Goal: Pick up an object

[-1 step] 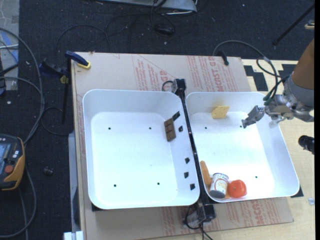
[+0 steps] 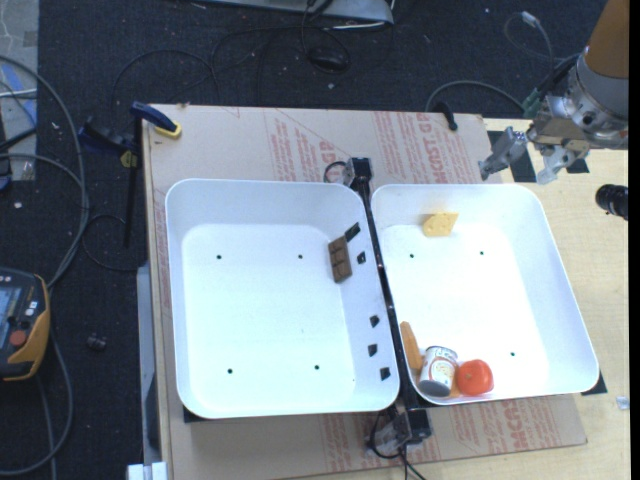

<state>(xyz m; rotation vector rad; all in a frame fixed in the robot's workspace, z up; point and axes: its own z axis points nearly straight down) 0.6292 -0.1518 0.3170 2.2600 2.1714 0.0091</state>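
Two shallow white bins sit side by side on a counter. The robot's hand hovers above the far right corner of the right bin, its fingers apart and holding nothing. In that bin, a yellow sponge piece lies near the far wall. A carrot, a small can and a tomato cluster in the near left corner. A brown chocolate bar rests in the left bin, against its right side.

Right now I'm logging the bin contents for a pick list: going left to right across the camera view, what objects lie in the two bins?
Brown bar → carrot → can → tomato. The yellow chunk sits at the can's column, farther back, so it is left out.
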